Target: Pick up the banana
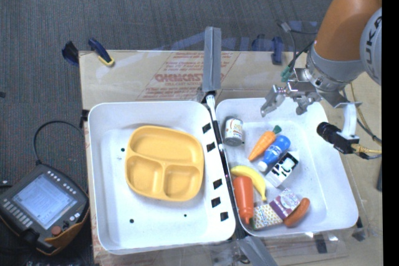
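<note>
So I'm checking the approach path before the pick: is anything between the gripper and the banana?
Yes. The gripper is above the right bin's far end, and the carrot and blue bottle lie between it and the banana. An orange-red bottle touches the banana's near side.

Red printed lettering on cardboard sheet (187,71) behind the bins, at 12 o'clock from yellow tray (165,162); upside down from this vantage, too blurred to read. Partial letters "UK" on grey arm casing (377,34), far right edge at 2 o'clock. Black-and-white carton (283,168) in right bin (340,190) carries large white characters, illegible. Small can (234,131) label unreadable.
</note>
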Available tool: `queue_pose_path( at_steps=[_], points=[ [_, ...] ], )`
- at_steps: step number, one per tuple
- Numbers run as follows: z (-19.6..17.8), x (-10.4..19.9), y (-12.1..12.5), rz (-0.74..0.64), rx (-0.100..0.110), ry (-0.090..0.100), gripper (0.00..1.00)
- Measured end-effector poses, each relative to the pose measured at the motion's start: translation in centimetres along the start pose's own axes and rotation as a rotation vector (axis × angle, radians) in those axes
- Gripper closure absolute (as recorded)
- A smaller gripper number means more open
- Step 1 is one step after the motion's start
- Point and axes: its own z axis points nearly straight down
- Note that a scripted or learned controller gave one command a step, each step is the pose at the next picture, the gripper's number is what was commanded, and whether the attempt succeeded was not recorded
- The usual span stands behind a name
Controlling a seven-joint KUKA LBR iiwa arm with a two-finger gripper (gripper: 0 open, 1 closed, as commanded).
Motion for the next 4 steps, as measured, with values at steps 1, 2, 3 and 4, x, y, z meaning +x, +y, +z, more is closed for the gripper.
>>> queue_pose_path(
  at_steps=[1, 2, 3, 4],
  points=[
    [14.3, 1.5, -5.1, 0.084, -0.005, 0.001, 0.00],
    [16.8, 0.0, -10.9, 0.181, -0.002, 0.001, 0.00],
    [16.6, -2.6, -14.1, 0.058, -0.013, 0.000, 0.00],
    [16.6, -5.9, -14.3, -0.106, -0.008, 0.001, 0.00]
  ],
)
